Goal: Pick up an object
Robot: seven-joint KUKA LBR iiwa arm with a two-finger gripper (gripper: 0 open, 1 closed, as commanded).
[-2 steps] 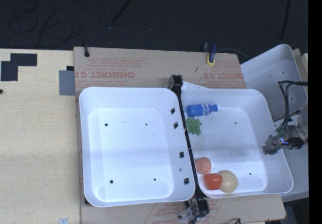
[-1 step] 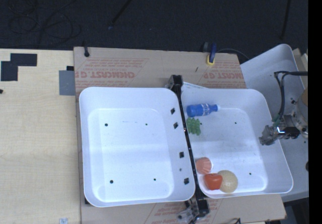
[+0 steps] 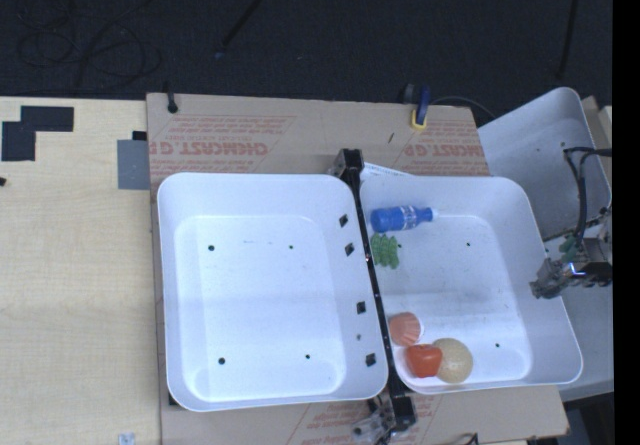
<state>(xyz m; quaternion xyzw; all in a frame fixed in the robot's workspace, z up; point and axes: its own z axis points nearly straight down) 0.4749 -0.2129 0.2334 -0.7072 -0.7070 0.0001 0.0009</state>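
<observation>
The surface is pale wood at the left, with a cardboard sheet laid over its middle, printed side up. On the cardboard sit two shallow white bins side by side, joined along a black strip with clips.

The left bin shows bare floor with small dark holes. The right bin holds every loose item, all crowded toward its left wall and near-left corner; its centre and right half offer open floor.

Largest item: a blue bottle, lying on its side near the far-left corner of the right bin. Its long axis runs nearly left to right, tipped slightly, with the white cap end pointing right. Just beside it, nearer the camera, lies a small green leafy piece, close against the dividing wall; its form is too small to make out.

In the near-left corner three round items cluster: a pale yellow ball, a red piece touching it on the left, and an orange-pink ball just behind. All three sit tight to the bin's curved wall.

The gripper shows at the right rim of the right bin, well apart from every item, partly cut off and dark against cables. Whether the jaws stand wide or narrow cannot be told. Nothing is seen between them.
</observation>
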